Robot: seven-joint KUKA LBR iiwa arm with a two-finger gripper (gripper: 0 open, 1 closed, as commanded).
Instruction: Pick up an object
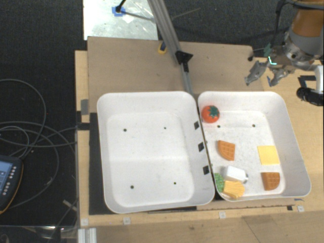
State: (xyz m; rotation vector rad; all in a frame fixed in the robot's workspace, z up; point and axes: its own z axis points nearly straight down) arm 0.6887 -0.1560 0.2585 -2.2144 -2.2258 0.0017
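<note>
The two-finger gripper (264, 76) is hanging spread and empty above the bench, just beyond the far rim of the right-hand shallow white bin (291, 123). Nearest in that bin is sitting the round red tomato (210, 113), tucked into the far-left corner. The flat yellow square (268, 155) is offering freer room, well clear of walls.

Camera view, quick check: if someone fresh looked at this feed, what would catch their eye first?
Probably the red tomato in the right bin's far left corner, the brightest thing there. Next, the cluster along that bin's near side: a yellow square, two orange waffle pieces, and a white block at the near left. The gripper hangs open above the bench beyond the right bin, holding nothing.
</note>
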